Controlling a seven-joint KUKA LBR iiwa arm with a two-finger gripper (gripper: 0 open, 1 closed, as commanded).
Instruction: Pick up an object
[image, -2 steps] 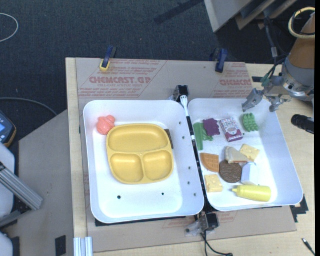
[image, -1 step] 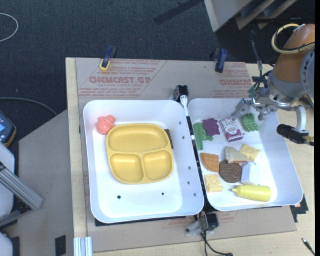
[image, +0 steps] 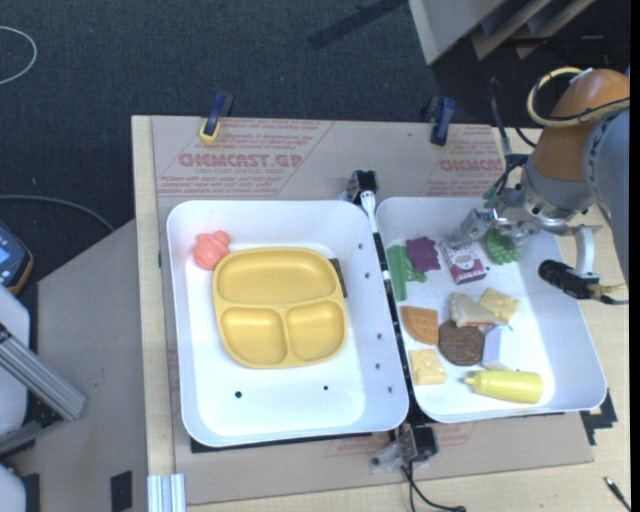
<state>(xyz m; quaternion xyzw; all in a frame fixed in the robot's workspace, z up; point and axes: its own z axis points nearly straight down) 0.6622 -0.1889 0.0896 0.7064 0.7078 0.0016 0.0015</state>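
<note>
1. Surface (image: 300, 150): brown board, printed with red lettering, carrying two shallow white bins side by side.
2. Left bin (image: 190, 300): holds a yellow divided plate (image: 280, 305) with three compartments, lying flat near the centre; a pink toy (image: 211, 249) sits just beside the plate's upper left corner.
3. Right bin (image: 560, 330): holds a cluster of small play-food items.
4. Upper group: a long green piece (image: 398, 272) near the bin's left wall, a purple piece (image: 422, 255) just beside it, a small dark red packet (image: 466, 266), a green leafy piece (image: 500, 247).
5. Lower group: an orange cracker (image: 421, 323), a brown round patty (image: 461, 345), a pale wedge (image: 470, 311) touching the patty, a yellow cheese cube (image: 499, 304), a yellow cheese slab (image: 428, 367), a yellow squeeze bottle (image: 505, 384) lying on its side.
6. Arm (image: 575, 130): grey with an orange band, reaching in from the right.
7. End effector (image: 478, 232): low over the upper part of the right bin, between the packet and the leafy piece; whether its fingers are wide or narrow, I cannot tell.
</note>
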